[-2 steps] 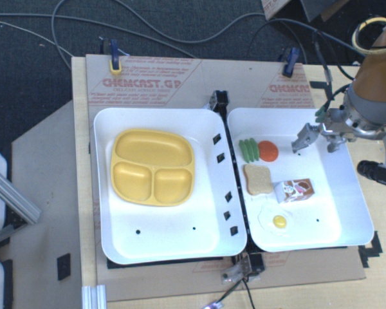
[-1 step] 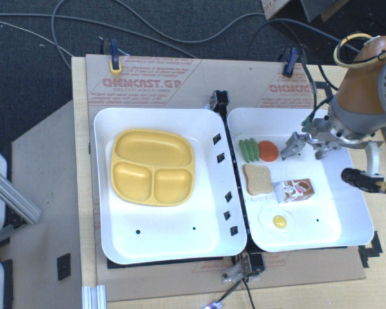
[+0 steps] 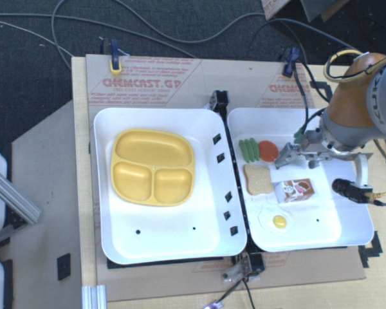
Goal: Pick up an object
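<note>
Red lettering on the brown board (image 3: 148, 82) under the bins reads "CHEMCAST GP". The left bin (image 3: 116, 224) holds a yellow divided plate (image 3: 153, 167). In the right bin (image 3: 354, 217) lie a green toy bean pod (image 3: 249, 149), a red toy tomato (image 3: 268, 150), a slice of toy bread (image 3: 258, 179), a small red-and-white packet (image 3: 295, 190) whose print is too small to read, and a toy fried egg (image 3: 277, 221). The gripper (image 3: 297, 156) hangs low just right of the tomato, above the packet; how it is set I cannot tell, and nothing shows in its grasp.
</note>
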Robot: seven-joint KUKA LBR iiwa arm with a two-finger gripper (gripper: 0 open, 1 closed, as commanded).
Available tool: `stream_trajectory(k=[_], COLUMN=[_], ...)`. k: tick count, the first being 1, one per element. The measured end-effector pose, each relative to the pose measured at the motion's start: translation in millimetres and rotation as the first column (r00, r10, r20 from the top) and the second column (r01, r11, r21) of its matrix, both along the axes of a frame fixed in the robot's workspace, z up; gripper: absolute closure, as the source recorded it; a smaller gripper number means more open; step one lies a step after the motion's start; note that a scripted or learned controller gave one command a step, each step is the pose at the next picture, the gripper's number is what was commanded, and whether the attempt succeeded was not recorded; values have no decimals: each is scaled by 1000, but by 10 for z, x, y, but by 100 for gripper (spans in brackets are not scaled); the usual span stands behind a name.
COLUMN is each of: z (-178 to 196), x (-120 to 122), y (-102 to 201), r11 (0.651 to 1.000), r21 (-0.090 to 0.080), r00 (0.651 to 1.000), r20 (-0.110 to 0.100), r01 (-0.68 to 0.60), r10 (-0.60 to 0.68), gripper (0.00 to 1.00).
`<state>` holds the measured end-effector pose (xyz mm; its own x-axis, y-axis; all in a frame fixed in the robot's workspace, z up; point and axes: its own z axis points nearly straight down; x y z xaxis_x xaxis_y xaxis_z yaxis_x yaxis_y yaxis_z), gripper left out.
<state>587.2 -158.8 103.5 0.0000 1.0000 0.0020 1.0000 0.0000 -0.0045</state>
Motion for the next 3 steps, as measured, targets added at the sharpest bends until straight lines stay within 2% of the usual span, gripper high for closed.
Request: stream_trajectory(k=[1, 2, 3], z=[-192, -69, 445], x=[0, 11, 8], y=[6, 7, 108], r11=[1000, 1000, 1000], r21=[0, 0, -3], r00=[1000, 1000, 1000], r20=[1, 5, 10], r01=[0, 0, -2], r10=[0, 0, 2], gripper=[0, 100, 100])
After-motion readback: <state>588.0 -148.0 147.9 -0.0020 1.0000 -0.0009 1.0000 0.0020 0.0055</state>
